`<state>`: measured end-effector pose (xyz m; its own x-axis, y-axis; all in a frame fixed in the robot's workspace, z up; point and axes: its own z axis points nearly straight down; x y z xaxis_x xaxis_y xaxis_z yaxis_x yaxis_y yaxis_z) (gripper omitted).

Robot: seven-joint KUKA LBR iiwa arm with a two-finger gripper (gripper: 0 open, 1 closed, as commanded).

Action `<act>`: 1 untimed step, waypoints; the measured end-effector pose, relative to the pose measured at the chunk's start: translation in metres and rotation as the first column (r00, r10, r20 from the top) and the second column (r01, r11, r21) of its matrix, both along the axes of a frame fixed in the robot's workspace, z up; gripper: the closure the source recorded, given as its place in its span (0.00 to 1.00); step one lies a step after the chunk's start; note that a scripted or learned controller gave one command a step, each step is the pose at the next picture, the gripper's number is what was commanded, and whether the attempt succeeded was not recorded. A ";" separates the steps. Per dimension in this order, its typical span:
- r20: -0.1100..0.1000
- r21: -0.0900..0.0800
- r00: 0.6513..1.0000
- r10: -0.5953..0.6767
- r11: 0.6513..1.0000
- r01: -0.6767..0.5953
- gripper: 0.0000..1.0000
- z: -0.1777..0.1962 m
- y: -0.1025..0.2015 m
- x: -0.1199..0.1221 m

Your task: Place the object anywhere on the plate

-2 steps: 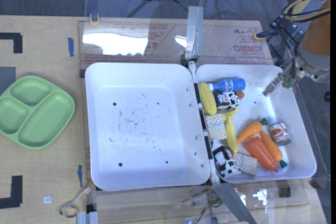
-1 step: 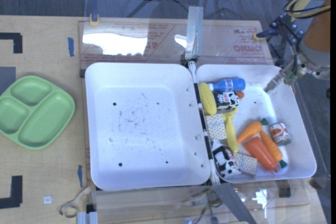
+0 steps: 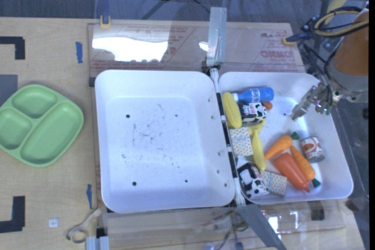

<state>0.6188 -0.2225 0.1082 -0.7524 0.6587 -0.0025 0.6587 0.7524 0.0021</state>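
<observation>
The robot arm [image 3: 351,61] comes in from the right side and hangs over the right bin [image 3: 337,143]. Its claw [image 3: 304,107] sits above the top right part of that bin, over bare white floor. I cannot tell if the claw is open or closed, and nothing shows between its tips.

The right bin is full of toys. A blue bottle [image 3: 256,94] lies near the top, with a yellow corn cob [image 3: 232,110] just beside it on the left. A small black and white cow toy [image 3: 253,111] lies under the bottle. A yellow banana [image 3: 258,149] lies in the middle. Two orange carrots [image 3: 291,167] lie near the bottom right, and a little can [image 3: 312,148] sits just beside them. Another black and white toy [image 3: 251,180] lies at the bottom of the bin.

The left bin [image 3: 111,91] is white with small dark marks on its floor.

The green plate [image 3: 38,124] has three parts and sits on the wooden bench [image 3: 47,44], far to the left, well apart from both bins and the claw
</observation>
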 end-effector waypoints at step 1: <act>0.006 -0.003 0.982 0.189 0.982 -0.189 1.00 -0.021 0.028 0.040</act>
<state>0.6591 -0.1946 0.0875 -0.8633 0.5046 -0.0095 0.5046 0.8634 0.0038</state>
